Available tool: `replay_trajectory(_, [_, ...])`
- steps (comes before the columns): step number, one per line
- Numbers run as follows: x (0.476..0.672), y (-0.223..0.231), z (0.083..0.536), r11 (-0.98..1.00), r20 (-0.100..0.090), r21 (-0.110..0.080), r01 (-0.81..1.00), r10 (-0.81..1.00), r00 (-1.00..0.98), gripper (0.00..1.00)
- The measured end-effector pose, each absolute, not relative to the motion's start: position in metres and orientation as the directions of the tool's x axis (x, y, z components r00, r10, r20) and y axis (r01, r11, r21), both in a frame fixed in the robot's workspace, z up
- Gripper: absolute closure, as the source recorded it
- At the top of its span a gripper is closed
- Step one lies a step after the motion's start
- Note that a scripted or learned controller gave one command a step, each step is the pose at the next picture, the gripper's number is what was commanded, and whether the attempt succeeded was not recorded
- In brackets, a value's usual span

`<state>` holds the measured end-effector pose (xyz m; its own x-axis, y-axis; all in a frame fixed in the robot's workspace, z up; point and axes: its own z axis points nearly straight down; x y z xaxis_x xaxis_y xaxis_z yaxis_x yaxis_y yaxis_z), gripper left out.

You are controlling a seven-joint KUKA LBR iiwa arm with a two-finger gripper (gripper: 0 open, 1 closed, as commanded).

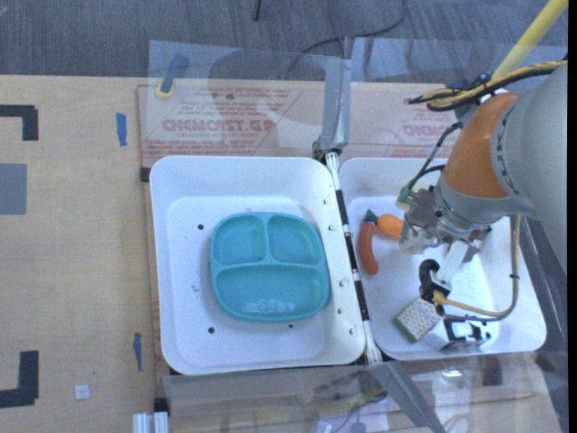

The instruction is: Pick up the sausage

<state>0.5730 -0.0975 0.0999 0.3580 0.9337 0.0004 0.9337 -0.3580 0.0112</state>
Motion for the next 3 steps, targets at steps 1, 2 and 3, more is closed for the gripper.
replay_trajectory(1, [0.573, -0.097, 0.1, -0.357, 0.0, 0.011, 0.934, 0.934, 0.357, 0.0])
replay_trajectory(2, [0.514, -0.093, 0.089, -0.541, 0.005, 0.009, 0.841, 0.841, 0.541, 0.0])
replay_trajectory(3, [0.589, -0.094, 0.129, -0.251, -0.001, 0.001, 0.968, 0.968, 0.251, 0.0])
